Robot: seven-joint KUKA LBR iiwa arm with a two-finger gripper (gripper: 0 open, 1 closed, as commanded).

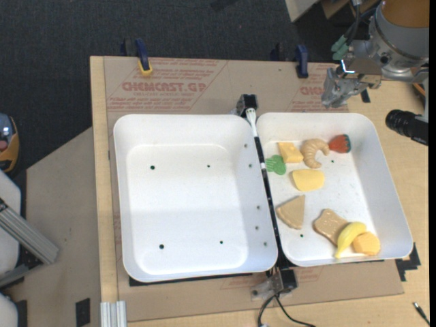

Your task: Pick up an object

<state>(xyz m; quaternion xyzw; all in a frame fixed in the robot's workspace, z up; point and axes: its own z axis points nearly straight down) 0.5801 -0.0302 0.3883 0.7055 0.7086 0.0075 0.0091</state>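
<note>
Right bin [381,182], near edge: a yellow banana [346,238] lies curved against an orange round fruit [368,244], the two touching. Just beside them to the left sits a tan slice of toast [328,225], and further left a tan wedge-shaped piece [293,212], apart from the toast.

Mid-bin: a pale yellow lump [308,180] with rounded corners lies on its own. Left of it, hard against the divider between the bins, is a small green leafy piece [275,165].

Far part of the bin: a yellow cheese block [290,152] touches a light brown croissant [314,151], which is curved and ridged. Just right of the croissant is a red strawberry [339,144] with a green cap.

Left bin [136,203]: white floor with four small dark dots.

Beyond the right bin's far rim, over the brown board [204,87], the gripper [336,94] hangs from the grey arm with its orange band. It is above and apart from every item in the bin. Nothing can be seen between its fingers; whether they are spread or closed cannot be made out. Two blue clamps [142,52] grip the board's far edge.
</note>
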